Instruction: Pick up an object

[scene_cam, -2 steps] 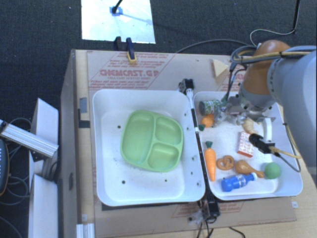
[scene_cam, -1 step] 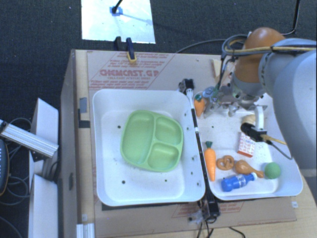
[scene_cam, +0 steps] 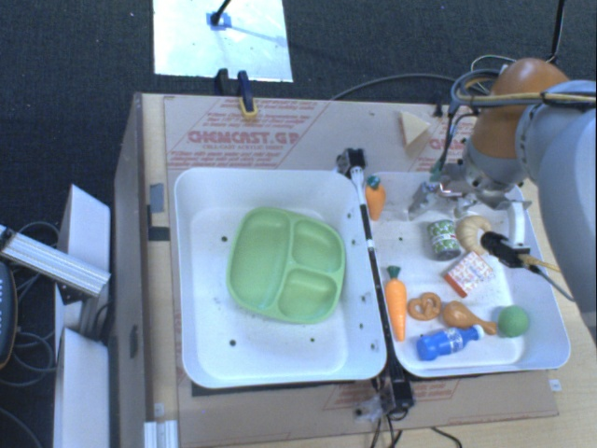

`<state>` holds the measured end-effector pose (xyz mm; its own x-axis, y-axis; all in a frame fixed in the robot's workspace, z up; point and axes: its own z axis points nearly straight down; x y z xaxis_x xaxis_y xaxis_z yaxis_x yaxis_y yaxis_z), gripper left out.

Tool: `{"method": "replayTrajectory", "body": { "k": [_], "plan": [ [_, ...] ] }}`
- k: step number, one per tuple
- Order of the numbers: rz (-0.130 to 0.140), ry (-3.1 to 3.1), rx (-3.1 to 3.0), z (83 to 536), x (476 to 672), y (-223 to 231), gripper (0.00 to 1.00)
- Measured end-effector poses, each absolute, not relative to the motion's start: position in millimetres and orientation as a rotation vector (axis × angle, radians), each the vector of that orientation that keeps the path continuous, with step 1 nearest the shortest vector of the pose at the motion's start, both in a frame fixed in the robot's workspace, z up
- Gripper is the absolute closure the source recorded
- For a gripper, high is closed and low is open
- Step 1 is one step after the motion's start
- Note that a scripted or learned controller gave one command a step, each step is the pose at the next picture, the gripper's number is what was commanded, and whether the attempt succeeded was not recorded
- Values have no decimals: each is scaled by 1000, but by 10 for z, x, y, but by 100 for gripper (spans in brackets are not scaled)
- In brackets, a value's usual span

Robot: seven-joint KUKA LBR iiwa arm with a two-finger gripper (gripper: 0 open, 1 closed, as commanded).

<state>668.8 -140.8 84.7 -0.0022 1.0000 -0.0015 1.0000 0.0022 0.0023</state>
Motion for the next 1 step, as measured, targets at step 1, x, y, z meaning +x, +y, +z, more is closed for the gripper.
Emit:
{"method": "replayTrajectory", "body": {
  "k": [1],
  "plan": [
    [1,2222,2218,847,6358,-1411,0]
  ]
}}
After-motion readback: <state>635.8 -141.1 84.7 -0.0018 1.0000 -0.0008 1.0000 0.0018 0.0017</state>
